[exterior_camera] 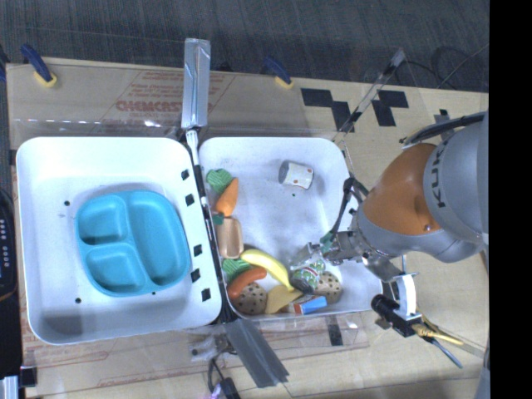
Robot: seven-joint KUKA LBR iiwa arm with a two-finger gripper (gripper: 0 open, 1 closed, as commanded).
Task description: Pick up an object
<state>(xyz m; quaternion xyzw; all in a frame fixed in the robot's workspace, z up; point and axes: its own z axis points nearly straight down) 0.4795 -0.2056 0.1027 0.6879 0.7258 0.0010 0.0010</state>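
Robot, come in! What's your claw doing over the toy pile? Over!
Tool low over right bin, at the toy pile. Grip unclear. Banana beside it. Blue tray sits in left bin.

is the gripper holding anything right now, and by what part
Cannot be told. The gripper sits low over the toy pile in the right bin, and nothing is visibly lifted.

Blue tray [131, 241], yellow banana [268, 265]
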